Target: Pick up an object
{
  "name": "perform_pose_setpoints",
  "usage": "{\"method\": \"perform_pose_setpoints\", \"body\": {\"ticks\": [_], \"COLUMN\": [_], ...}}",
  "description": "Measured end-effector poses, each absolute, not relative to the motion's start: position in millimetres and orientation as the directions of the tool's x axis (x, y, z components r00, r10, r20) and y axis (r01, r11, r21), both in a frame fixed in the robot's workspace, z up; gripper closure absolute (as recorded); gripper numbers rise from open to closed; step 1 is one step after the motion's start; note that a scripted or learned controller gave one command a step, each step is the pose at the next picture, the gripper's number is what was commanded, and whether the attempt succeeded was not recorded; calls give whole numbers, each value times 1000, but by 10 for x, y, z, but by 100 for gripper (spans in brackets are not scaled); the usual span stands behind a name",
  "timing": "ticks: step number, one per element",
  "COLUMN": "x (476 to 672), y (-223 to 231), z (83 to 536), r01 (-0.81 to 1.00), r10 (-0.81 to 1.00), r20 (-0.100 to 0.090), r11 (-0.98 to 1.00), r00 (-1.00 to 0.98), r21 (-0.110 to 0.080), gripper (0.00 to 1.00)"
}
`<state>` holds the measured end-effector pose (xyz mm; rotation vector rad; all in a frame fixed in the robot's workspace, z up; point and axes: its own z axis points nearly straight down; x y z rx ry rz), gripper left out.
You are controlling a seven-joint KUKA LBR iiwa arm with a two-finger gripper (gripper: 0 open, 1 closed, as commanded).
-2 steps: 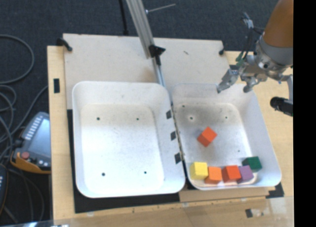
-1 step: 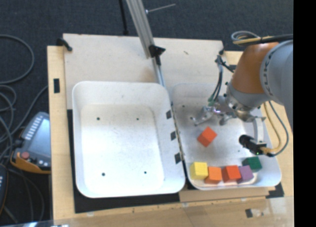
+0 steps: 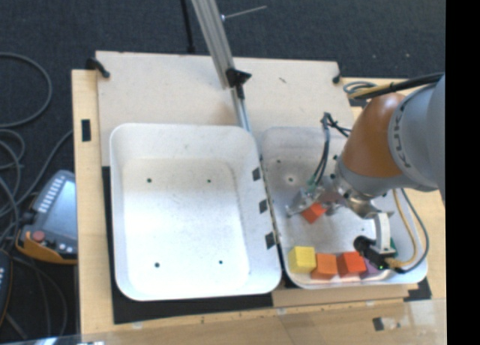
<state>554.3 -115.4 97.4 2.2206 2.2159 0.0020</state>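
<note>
A: Starting far to the left of the gripper (image 3: 313, 202): what lies there, and why?

B: A handheld pendant (image 3: 51, 216) sits off the bench among loose cables (image 3: 15, 141) on dark carpet (image 3: 90, 6), likely parked within an operator's reach; nearer, though well to the gripper's left, the left bin (image 3: 184, 208) shows a bare speckled floor; it probably serves as the drop side.

A: And just up and left of the gripper?

B: A slanted aluminium rail (image 3: 214, 28) rises from the pale bench board (image 3: 165, 88), clamped near the bins' shared edge; a fixture mount, by the look of it.

A: The gripper itself?

B: It hangs low over the right bin (image 3: 289, 148), the orange-banded arm (image 3: 390, 145) reaching in from the right; an orange block (image 3: 314, 213) sits tilted directly at its tip, touching or nearly so; whether the claw is apart or closed on that block cannot be told, since the wrist hides the gap.

A: So that block is the target?

B: Most likely; it lies apart from the others, which makes it the easier pick; below the gripper, against the bin's near wall, a yellow block (image 3: 304, 258), two orange cubes (image 3: 339, 264) and a purple piece (image 3: 373, 267) crowd in a row, leaving little room for a clean approach.
</note>
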Motion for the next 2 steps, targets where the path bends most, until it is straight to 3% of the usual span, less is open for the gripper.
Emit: {"method": "perform_pose_setpoints", "body": {"ticks": [1,2], "x": [5558,5278], "y": [-1169,-564], "z": [1084,2011], "r01": [1000,1000], "r10": [1000,1000], "r20": [-2,1], "r11": [-8,7], "r00": [8,-7], "r21": [7,7], "gripper": [100,100]}}
